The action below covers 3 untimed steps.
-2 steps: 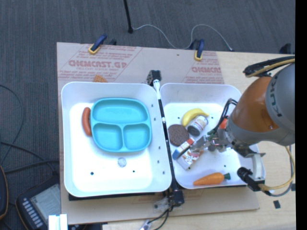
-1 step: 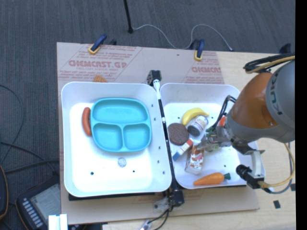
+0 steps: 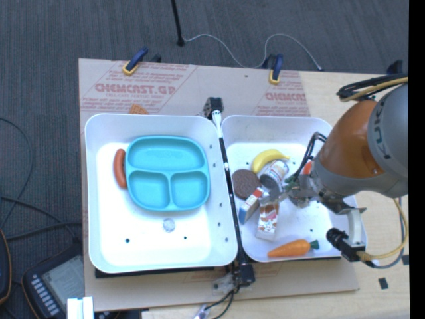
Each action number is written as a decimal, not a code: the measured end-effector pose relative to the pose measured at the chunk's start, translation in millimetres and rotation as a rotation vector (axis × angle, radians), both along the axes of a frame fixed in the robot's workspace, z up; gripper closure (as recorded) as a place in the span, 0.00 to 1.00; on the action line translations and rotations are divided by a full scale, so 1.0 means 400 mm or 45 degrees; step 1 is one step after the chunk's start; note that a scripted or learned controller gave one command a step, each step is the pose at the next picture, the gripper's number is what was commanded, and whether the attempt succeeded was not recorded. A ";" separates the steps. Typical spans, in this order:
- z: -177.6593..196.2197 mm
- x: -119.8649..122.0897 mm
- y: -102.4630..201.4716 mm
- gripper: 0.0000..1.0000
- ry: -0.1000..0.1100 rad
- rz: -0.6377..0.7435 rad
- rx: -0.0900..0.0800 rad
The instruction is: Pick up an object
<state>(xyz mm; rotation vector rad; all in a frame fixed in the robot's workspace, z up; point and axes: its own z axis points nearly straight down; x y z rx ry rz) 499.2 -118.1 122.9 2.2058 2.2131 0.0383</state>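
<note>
The right bin (image 3: 312,126) holds a yellow banana (image 3: 268,157), a round brown cookie (image 3: 244,182), a silvery can (image 3: 273,173), a small brown and white carton (image 3: 267,219) and an orange carrot (image 3: 290,248). My gripper (image 3: 267,193) reaches in from the right and sits low in the middle of this bin. It is just below the can and above the carton, right of the cookie. A small blue and white item (image 3: 247,211) lies at its lower left. No object is seen lifted.
The left bin (image 3: 106,244) holds a blue three-compartment tray (image 3: 167,173), a red sausage (image 3: 119,168) at the tray's left and a small clear disc (image 3: 169,225) below it. The divider between the bins (image 3: 226,178) runs just left of the cookie. Clamps (image 3: 275,68) hold the board's far edge.
</note>
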 end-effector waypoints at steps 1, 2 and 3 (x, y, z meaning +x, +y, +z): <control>-0.089 -0.030 0.060 0.00 0.023 -0.003 -0.011; -0.063 -0.030 0.058 1.00 0.024 -0.005 -0.012; 0.155 0.125 0.177 1.00 0.035 -0.002 -0.007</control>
